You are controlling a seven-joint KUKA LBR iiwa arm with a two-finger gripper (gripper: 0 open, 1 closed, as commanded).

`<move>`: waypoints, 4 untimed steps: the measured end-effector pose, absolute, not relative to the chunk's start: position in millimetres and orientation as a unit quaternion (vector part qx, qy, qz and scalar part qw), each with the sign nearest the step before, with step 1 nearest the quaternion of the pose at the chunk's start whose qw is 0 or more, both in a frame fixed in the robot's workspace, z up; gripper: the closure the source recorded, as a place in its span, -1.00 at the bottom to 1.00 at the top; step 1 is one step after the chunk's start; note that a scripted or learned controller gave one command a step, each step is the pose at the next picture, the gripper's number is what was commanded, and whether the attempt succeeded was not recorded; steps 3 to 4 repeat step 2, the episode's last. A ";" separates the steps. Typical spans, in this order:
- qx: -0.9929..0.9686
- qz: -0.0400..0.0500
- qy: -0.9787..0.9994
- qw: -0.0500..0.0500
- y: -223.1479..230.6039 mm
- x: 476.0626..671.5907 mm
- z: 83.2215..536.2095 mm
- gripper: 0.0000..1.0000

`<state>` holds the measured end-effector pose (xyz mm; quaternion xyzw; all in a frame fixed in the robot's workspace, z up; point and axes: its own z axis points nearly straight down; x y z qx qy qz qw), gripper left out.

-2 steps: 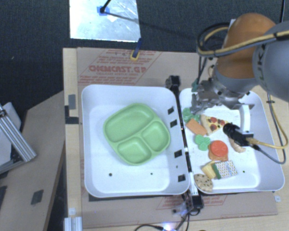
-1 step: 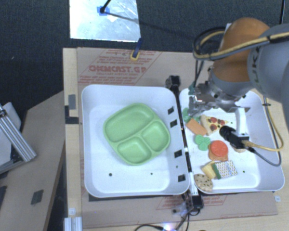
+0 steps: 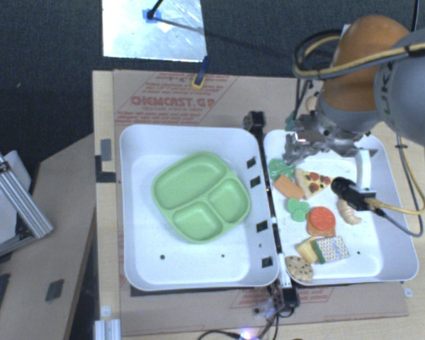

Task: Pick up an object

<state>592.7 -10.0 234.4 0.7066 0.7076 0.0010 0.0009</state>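
Just below end effector: green toy

glossy plastic tray, smooth white bins

The arm enters at three o'clock as a thick, smooth grey tube with a rounded elbow. Toward nine o'clock from it sits a bulging orange band, glossy and dome-shaped. Black and yellow cables loop around the orange part at its ten o'clock side. Below, at six o'clock from the band, a grey wrist ring leads to the metal gripper, dull silver with dark fittings.
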 end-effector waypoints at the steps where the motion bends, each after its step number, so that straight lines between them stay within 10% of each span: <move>1: 0.706 0.000 0.709 0.000 -0.3 582.6 221.2 1.00; 4: 0.707 0.001 0.707 0.001 -15.2 586.8 219.6 1.00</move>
